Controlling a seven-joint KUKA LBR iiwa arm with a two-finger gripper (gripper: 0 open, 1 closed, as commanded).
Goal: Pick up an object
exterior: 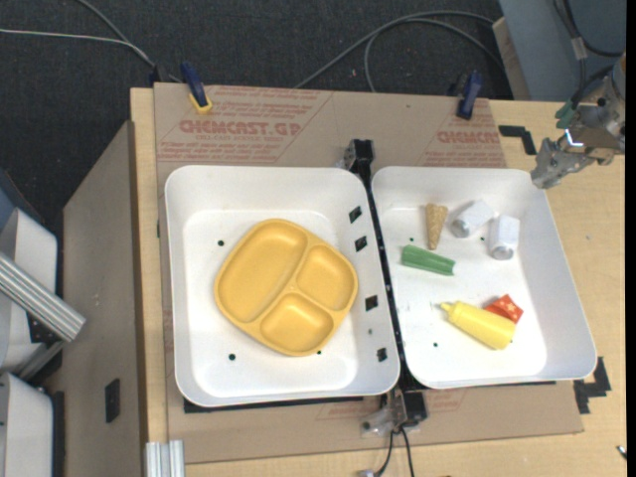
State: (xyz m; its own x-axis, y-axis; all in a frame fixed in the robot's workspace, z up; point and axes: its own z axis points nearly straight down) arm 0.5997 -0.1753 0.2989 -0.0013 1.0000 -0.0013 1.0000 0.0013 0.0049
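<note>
The grey arm reached in from the upper right, its two-finger gripper (pixel 550 170) hanging just past the far right corner of the right-hand shallow white bin (pixel 566 296), over the bench edge rather than over any object. Whether the pincer was spread or pressed together could not be told at that angle. Inside that bin lay a tan cone (pixel 436 225) near the far side, two small white cylinders (pixel 487 228) to its right, a green oblong block (pixel 427 260) towards the middle, and a yellow squeeze bottle (pixel 479 324) nearer the front, touching a small red piece (pixel 505 308). The left-hand white bin (pixel 189 296) held a yellow three-compartment plastic plate (pixel 286 286).
</note>
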